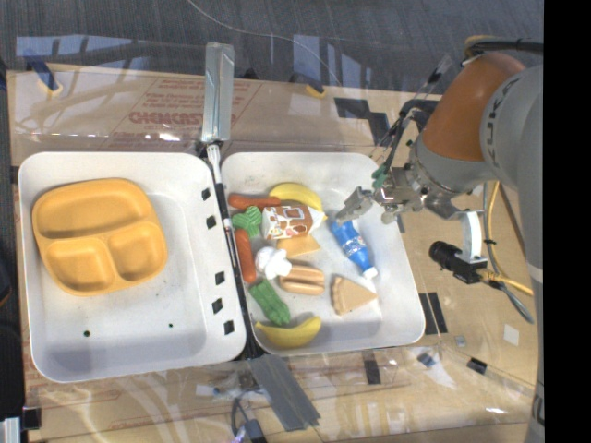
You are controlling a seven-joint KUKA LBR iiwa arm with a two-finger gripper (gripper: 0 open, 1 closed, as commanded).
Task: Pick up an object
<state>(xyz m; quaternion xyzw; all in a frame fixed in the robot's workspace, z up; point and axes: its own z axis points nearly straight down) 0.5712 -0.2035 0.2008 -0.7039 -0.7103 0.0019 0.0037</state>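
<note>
From the overhead camera, the gripper (354,207) hangs in the right bin (392,169), at about 2 o'clock from the toy pile, fingers spread with nothing between them. The blue tube (354,245) lies just below it, slanting toward 5 o'clock. I'd guess it's light, hard plastic and a bit slippery, so pinch across the middle of its body. The bread wedge (351,294) sits at its lower end.

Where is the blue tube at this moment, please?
The blue tube lies in the right bin, toward its right side, just above the sandwich wedge, below the gripper.
</note>
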